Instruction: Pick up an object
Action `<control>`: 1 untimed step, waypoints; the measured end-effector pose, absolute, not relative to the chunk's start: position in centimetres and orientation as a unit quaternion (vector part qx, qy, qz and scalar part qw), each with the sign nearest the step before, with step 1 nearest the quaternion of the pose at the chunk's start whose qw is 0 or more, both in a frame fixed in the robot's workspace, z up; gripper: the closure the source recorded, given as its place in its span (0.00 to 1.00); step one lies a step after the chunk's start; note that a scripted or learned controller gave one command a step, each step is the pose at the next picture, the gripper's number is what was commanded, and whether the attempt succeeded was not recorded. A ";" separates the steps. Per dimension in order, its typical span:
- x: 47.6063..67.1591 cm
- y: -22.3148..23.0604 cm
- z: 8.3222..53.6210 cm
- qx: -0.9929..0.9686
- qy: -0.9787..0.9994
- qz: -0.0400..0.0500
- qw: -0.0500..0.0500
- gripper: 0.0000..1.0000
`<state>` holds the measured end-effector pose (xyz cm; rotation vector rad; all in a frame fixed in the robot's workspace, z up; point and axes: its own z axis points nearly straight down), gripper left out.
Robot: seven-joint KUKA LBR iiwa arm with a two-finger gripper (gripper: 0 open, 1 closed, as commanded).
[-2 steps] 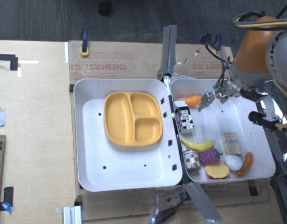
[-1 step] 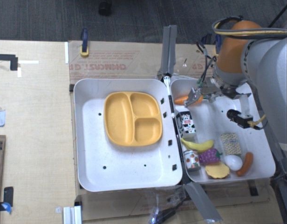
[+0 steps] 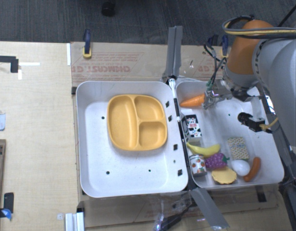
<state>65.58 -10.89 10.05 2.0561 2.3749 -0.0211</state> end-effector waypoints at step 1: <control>65.9 -5.7 19.2 0.677 0.736 0.000 0.001 1.00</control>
